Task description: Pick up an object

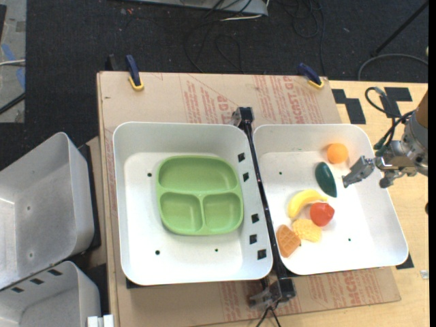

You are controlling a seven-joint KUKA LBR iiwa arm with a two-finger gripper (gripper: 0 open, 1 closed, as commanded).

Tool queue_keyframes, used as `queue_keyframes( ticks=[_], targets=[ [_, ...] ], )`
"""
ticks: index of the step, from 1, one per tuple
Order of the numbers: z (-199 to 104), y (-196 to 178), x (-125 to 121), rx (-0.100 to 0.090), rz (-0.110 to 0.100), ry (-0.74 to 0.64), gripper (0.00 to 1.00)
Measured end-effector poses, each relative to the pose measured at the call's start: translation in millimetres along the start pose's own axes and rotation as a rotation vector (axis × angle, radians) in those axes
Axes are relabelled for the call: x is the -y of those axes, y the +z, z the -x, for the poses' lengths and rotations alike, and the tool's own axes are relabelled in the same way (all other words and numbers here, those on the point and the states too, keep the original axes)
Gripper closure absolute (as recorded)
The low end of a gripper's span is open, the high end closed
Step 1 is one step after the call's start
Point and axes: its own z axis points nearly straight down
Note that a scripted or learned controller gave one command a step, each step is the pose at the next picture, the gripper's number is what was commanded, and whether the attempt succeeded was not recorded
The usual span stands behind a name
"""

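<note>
The right bin (381,247) holds several toy foods. An orange ball (336,153) lies at the back, with a dark green oval piece (326,179) just in front of it. Below them sit a yellow banana (304,200), a red tomato (321,214), a yellow waffle-like piece (308,231) and an orange wedge (288,240). My gripper (374,175) hangs over the bin's right side, to the right of the green piece. It is open, with nothing between its fingers.
The left bin (129,182) carries a green three-compartment plate (201,195). A black divider (257,196) runs between the bins. White tubs (37,196) stand off the bench's left. Clamps (135,73) hold the cardboard's back edge.
</note>
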Motion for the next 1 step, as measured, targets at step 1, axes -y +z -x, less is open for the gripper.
queue_keyframes(
  ticks=[1],
  targets=[
    [-0.8, -7.1, -2.4, 0.003, 0.013, -0.004, 0.00]
  ],
)
